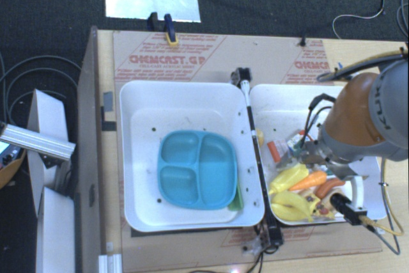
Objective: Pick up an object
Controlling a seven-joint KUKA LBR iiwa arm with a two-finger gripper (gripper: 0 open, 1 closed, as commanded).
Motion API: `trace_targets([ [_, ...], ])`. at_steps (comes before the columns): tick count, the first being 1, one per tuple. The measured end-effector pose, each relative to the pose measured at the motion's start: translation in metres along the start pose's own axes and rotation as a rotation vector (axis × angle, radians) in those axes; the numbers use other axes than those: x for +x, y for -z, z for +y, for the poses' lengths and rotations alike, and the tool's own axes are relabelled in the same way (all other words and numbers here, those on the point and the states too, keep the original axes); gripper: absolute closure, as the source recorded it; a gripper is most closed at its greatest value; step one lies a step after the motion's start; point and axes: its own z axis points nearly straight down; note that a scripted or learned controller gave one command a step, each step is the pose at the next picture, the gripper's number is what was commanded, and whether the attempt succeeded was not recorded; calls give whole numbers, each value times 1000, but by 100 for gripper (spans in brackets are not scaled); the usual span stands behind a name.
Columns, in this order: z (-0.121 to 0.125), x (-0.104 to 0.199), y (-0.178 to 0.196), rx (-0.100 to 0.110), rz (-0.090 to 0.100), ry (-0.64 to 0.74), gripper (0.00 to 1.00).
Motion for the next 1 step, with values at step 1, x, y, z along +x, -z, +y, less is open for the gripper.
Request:
trace_targets([
  [1, 73, 8, -5, 3, 1, 8, 0],
])
